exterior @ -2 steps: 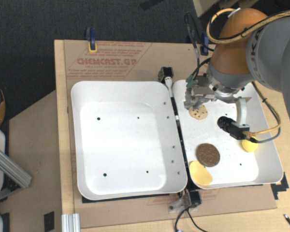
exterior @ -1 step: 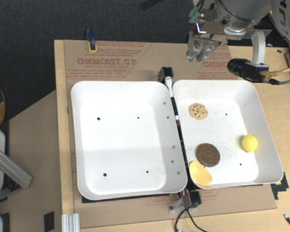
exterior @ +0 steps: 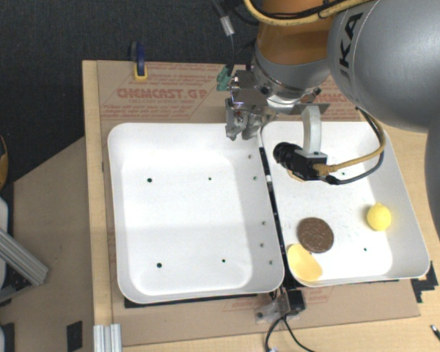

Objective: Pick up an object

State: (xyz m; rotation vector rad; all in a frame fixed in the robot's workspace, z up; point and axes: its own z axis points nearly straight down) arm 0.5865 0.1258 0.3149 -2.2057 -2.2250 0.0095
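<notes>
Things to pick lay in the right bin (exterior: 407, 218), all near its front. We saw a brown disc (exterior: 316, 235), a yellow ball (exterior: 379, 217) off to its right, and a flat yellow piece (exterior: 305, 263) just in front of the disc, touching the bin's front rim. The left bin (exterior: 125, 196) was beside it, and the two bins met at a dark seam.

The gripper (exterior: 243, 128) hung at the back of the bins, over the far edge of the left bin and close to the seam. It was well apart from all three things. We saw nothing between its fingers. We could not tell if they were spread or pressed together, as they were small and dark against the rim.

We judged that the pick had not begun. To do it well, we thought the gripper should first go over one thing in the right bin, toward the front. The ball looked like the best choice. It stood alone, with bare floor all round it, so the fingers could come down on both sides. The disc and the flat piece lay low and close together. Fingers might slide over them or bump both. We thought the gripper should come straight down, with the ball in the middle, and close only when low enough.
</notes>
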